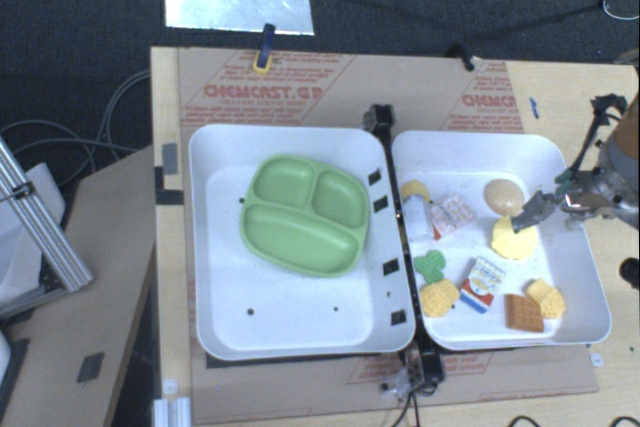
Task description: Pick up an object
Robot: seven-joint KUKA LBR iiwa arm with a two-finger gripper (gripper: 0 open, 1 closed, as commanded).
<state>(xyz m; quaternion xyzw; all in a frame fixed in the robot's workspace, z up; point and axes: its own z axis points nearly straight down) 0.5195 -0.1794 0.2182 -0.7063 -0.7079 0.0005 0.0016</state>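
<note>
Dark carpet surrounds a bench lined with brown sheet printed "CHEMCAST GP", carrying two white bins. Left of the right bin, a green divided plate sits alone. Toy foods scatter inside the right bin, likely as pick targets. The jaws hang over a yellow piece near that bin's right wall; their grip cannot be told.

My wrist is a grey metal block with a shiny silver patch catching the light. From it juts my gripper, dark grey and slim. A thin black cable loops up beside me, and my upper body is blurred grey.
</note>
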